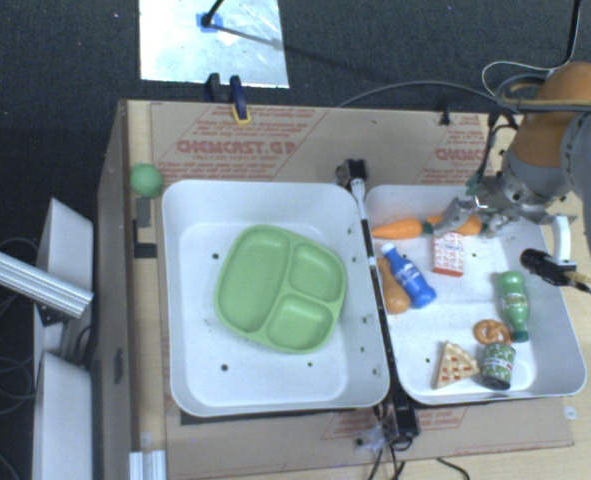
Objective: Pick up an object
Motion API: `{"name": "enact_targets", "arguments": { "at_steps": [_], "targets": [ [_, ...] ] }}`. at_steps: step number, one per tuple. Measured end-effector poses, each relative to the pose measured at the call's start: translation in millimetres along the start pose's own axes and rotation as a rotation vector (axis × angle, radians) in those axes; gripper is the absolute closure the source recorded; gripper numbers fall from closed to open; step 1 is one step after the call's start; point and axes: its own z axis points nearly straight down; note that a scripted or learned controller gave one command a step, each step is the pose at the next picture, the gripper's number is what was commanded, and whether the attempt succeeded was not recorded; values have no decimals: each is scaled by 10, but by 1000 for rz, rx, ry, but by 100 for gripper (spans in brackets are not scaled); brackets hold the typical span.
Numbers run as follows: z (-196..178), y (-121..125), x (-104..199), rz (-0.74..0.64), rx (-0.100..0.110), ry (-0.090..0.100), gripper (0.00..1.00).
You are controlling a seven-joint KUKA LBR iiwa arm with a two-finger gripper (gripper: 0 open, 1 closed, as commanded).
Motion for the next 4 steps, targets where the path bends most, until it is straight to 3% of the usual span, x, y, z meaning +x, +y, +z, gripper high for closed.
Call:
{"name": "enact_targets", "arguments": {
  "at_steps": [1,2,3,4],
  "targets": [
    [23,-16,348,3,-7,-21,0],
    [10,-20,430,6,-10,-35,0],
    [31,-16,337,2,-5,-17,0],
    [19,-20,426,4,-9,-30,0]
  ]
}}
